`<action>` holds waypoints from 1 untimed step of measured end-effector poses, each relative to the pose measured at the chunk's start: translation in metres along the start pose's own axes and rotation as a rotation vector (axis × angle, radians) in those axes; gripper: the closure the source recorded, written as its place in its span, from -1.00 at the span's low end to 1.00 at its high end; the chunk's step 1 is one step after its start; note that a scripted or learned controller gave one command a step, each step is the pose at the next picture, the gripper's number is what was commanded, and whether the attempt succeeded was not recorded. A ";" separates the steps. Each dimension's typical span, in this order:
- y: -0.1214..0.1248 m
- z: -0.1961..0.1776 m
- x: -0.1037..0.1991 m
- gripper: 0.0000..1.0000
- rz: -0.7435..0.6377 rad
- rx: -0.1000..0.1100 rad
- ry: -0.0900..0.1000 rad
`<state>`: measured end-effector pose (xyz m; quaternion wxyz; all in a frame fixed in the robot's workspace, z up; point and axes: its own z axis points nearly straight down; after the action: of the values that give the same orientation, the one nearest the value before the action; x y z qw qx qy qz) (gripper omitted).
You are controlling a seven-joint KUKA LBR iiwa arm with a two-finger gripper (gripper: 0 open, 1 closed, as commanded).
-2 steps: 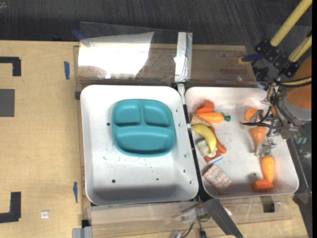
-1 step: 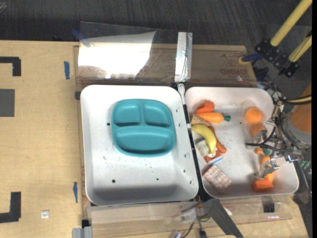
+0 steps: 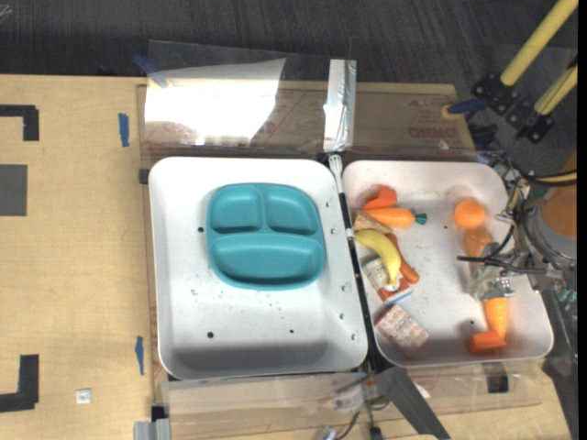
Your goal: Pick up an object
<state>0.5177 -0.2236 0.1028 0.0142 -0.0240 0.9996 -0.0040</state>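
Note:
The right bin holds several toy foods. A yellow banana lies at its left side, with a carrot with a green tip just behind it. An orange ball sits at the back right, above a pale orange piece. A brown checkered packet lies at the front left. My gripper hangs low over the bin's right side, directly above a small orange cone-shaped piece and an orange chunk. Cables and the wrist blur its outline.
The left bin carries a teal divided plate. A clear plastic sheet and a silver tape strip lie behind the bins. Yellow poles stand at the back right. The arm's orange band is at the right edge.

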 end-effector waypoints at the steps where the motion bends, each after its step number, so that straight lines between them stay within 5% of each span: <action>1: 0.000 0.001 0.000 -1.00 0.000 -0.001 0.002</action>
<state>0.5173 -0.2233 0.1020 0.0134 -0.0240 0.9996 -0.0036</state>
